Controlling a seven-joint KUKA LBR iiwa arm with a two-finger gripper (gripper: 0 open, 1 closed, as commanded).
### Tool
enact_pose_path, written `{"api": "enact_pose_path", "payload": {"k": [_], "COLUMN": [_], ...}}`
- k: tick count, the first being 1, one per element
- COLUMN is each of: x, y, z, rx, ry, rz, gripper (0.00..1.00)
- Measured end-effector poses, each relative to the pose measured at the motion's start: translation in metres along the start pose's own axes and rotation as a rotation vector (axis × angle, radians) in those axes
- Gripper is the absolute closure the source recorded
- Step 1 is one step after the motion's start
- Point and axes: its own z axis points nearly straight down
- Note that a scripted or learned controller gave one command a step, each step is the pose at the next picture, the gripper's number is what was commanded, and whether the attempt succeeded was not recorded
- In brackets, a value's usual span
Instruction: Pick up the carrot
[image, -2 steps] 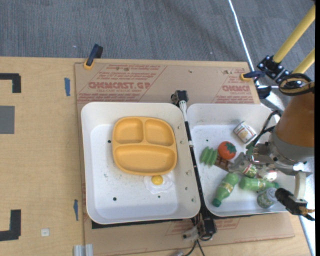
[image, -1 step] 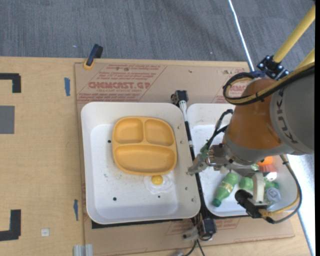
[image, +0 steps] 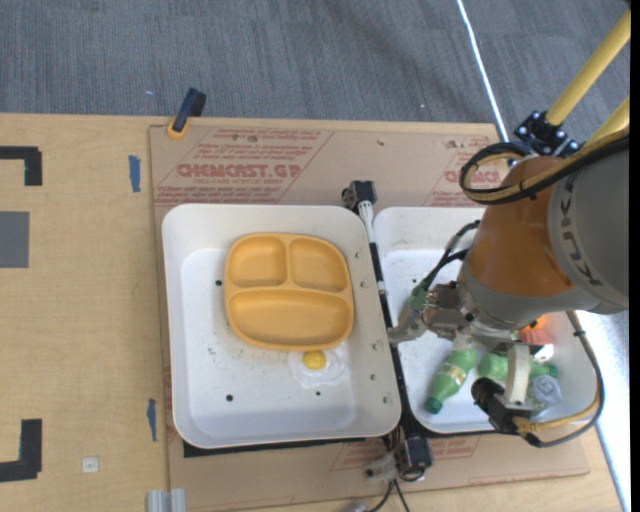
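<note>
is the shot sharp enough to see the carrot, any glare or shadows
Camera view: even, soft light, no harsh glare on the white bins; the plate and fried egg are sharp; the arm covers most of the right bin, leaving an orange sliver, possibly the carrot.

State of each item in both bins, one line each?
Divided plate: upright in left bin, compartments bare.
Fried egg: flat on bin floor, touching plate's near edge.
Green bottle: lying on its side in right bin.
Carrot: orange sliver, mostly hidden under the arm.
</note>
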Motion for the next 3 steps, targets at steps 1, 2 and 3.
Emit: {"api": "enact_pose_path", "payload": {"k": [1,2,3], "x": [-0.084,-0.084,-0.015], "y": [0.025,0.026,0.002], "z": [-0.093,-0.103,-0.023], "rx": [-0.001,-0.005,0.004], "ry": [-0.001,-0.003,0.001], "rz": [-0.291,-0.292,-0.180], "gripper": [0.00,1.00,1.00]}}
